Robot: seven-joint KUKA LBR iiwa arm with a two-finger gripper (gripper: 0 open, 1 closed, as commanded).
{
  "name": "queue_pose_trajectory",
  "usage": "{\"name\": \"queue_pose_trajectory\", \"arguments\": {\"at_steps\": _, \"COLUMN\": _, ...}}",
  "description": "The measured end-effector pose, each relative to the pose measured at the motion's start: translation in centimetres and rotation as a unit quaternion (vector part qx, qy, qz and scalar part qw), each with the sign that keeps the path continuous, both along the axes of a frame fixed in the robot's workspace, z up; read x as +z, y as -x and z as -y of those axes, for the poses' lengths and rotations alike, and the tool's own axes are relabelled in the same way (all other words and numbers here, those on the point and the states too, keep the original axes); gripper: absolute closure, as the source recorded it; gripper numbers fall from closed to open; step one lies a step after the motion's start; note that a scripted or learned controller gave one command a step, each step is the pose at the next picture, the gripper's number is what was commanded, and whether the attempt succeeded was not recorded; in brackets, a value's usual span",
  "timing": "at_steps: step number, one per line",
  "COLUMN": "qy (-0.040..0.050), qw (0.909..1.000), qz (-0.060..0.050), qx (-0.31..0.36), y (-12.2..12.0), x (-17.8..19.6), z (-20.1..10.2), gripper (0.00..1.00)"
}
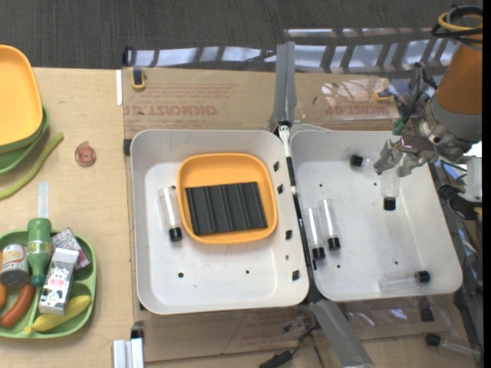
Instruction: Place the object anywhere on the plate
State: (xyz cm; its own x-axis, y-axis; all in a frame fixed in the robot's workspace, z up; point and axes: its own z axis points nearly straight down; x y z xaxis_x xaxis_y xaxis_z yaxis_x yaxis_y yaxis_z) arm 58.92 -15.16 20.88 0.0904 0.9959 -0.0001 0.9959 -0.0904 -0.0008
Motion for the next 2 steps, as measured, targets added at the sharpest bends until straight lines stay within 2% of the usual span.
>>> {"name": "queue_pose_trajectory", "arguments": {"at_steps": 1, "qy": 0.0009, "qw": 0.9956, "qz": 0.000, "qx": 0.093, "y": -6.9, "x": 1.6, "z": -3.2, "gripper": 1.00}}
{"name": "queue_pose_trajectory", "arguments": {"at_steps": 2, "qy": 0.0012, "qw": 0.9817, "qz": 0.001, "qx": 0.191, "y": -7.0, "x": 4.8, "z": -1.9, "gripper": 1.00}}
